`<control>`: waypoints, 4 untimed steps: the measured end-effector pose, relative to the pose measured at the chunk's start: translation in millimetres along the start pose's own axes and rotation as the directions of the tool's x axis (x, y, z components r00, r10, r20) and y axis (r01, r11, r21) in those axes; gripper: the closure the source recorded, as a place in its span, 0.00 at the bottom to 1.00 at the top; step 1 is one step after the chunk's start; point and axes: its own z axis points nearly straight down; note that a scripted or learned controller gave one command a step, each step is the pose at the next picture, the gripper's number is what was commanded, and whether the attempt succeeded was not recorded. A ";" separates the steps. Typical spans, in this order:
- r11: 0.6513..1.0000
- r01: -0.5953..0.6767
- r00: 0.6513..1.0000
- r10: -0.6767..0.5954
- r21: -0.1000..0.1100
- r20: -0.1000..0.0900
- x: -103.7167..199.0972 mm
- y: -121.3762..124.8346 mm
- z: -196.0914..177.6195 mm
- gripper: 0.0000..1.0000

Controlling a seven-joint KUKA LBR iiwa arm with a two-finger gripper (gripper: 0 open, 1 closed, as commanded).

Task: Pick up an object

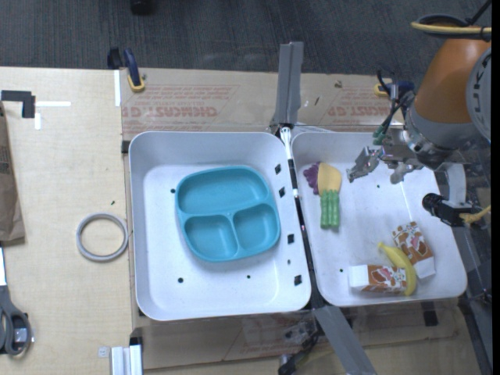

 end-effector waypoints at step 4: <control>0.748 0.663 0.748 -0.663 -0.004 0.004 40.5 -2.3 -5.8 0.00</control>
